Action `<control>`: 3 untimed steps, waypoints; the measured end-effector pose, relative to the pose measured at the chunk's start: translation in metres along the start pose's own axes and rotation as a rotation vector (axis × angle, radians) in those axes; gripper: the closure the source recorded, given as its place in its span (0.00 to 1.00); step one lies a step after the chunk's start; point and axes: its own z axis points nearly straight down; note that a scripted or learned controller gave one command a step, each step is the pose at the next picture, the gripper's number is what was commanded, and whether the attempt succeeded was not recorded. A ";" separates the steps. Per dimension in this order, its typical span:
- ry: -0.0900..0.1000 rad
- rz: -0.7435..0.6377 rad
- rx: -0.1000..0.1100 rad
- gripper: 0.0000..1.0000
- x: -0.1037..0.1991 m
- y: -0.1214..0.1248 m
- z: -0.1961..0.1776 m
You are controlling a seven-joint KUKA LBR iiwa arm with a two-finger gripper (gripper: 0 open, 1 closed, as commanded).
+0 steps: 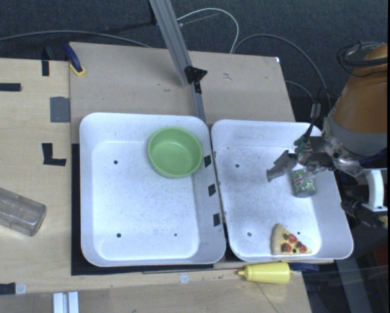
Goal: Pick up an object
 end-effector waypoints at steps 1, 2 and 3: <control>0.000 0.000 0.000 0.00 0.000 0.000 0.000; 0.001 0.001 0.008 0.00 -0.001 -0.001 0.064; 0.001 0.001 0.007 0.00 0.000 0.005 0.111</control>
